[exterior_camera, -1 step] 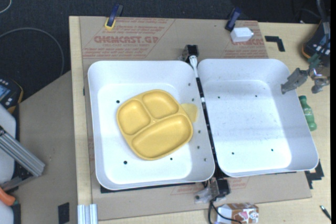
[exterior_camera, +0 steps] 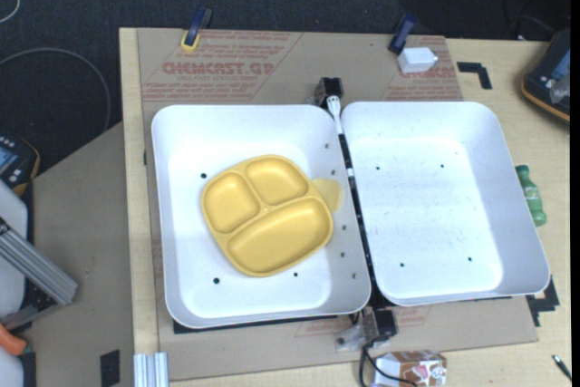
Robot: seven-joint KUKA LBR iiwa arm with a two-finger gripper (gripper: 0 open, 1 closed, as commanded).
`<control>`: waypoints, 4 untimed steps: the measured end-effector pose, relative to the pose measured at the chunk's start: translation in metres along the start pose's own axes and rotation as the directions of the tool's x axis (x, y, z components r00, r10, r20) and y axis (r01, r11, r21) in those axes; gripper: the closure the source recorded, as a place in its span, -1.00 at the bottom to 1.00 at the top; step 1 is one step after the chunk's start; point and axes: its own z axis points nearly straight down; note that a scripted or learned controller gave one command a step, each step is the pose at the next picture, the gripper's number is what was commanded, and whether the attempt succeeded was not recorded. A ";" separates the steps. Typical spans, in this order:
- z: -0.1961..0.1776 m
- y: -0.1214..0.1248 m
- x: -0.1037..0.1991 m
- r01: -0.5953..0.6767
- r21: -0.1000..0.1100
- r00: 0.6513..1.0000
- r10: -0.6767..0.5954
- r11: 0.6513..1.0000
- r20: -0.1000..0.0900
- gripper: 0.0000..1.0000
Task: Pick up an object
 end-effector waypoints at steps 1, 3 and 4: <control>-0.027 -0.032 0.146 0.013 0.014 1.000 -0.013 1.000 -0.010 -1.00; 0.086 -0.035 0.142 -0.006 0.036 1.000 0.006 0.999 -0.006 1.00; 0.114 -0.035 0.214 0.004 0.028 1.000 -0.004 1.000 -0.008 1.00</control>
